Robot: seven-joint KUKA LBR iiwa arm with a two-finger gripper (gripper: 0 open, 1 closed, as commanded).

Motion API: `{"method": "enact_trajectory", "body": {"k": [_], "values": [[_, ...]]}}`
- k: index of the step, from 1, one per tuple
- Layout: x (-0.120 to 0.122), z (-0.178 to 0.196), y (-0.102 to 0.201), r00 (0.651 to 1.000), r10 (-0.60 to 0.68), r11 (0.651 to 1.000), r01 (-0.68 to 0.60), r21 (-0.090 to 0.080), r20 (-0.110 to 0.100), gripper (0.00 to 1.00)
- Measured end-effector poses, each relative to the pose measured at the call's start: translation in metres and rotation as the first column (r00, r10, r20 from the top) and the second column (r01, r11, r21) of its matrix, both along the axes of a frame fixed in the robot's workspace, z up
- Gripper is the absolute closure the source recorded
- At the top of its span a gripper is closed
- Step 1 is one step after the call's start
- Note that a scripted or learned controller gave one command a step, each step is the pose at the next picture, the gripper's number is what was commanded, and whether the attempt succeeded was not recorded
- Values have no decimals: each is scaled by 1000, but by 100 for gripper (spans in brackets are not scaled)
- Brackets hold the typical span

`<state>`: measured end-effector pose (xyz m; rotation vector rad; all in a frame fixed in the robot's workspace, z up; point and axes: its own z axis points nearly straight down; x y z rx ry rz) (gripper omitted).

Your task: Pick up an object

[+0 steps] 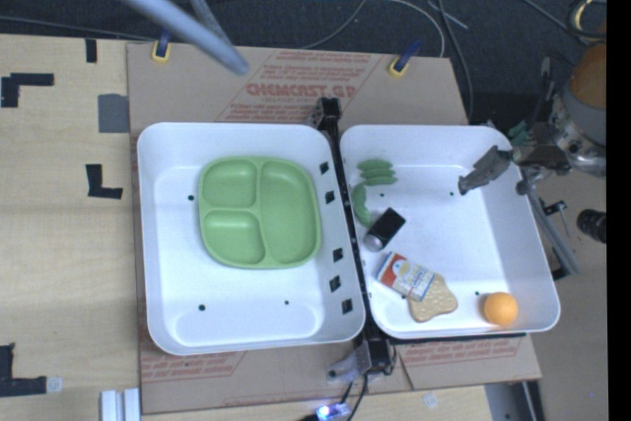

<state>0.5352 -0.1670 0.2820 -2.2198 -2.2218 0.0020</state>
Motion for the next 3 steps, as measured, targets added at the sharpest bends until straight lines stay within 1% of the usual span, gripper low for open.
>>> {"method": "enact_trajectory", "body": {"k": [1,2,3], "values": [[5,-61,3,1000,0,1000,0,0,-2,0],[14,-110,8,1000,0,1000,0,-1,0,0],[20,-171,9,1000,0,1000,0,0,-2,0]]}}
